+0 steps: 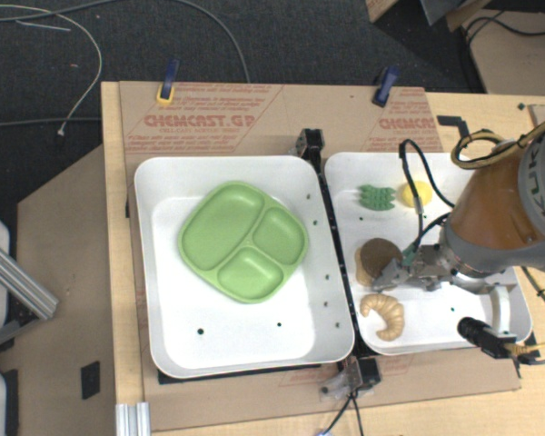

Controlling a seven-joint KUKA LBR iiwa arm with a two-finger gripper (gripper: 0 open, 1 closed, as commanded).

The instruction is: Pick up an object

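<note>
Tool [388,280] low in rt bin [436,334], btwn brown disc [374,255] & croissant [384,316], likely lining up grab; grip state: cannot tell. Green plate [243,241] apart.

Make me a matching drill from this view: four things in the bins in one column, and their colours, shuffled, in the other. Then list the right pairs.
Things
1. divided plate
2. croissant
3. round cookie
4. small ball-like toy

Colours
A. yellow
B. dark brown
C. light green
D. tan

Right pairs: 1-C, 2-D, 3-B, 4-A. The divided plate lies in the left bin; the other three lie in the right bin, where the claw sits by the round cookie.
</note>
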